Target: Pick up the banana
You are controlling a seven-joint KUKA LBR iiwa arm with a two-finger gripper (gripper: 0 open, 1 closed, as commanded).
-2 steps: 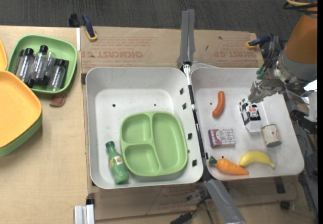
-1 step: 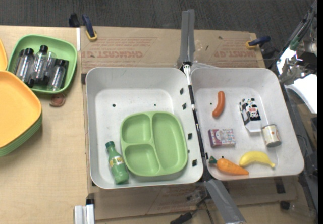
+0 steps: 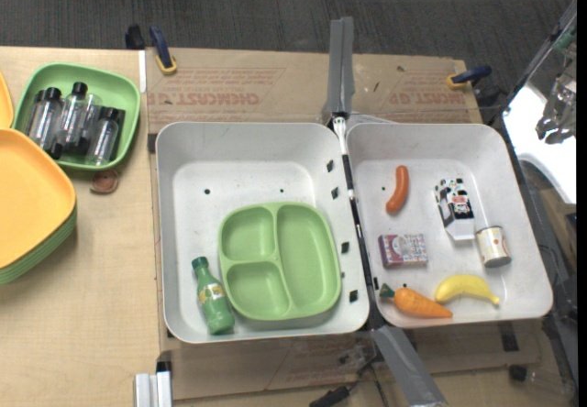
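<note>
The left white bin (image 3: pixel 183 167) on the surface (image 3: pixel 92 341) holds a green divided plate (image 3: pixel 278 260) and a green bottle (image 3: pixel 212 296). The right white bin (image 3: pixel 495 158) holds the banana (image 3: pixel 468 289) near its front edge, just beside a toy carrot (image 3: pixel 417 302). The gripper (image 3: pixel 556 112) hangs blurred at the far right, well apart from the banana; whether it is wide or narrow I cannot tell

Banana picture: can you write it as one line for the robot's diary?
banana: lying in right bin, front corner | beside carrot, apart from can | pick: not yet done
</note>
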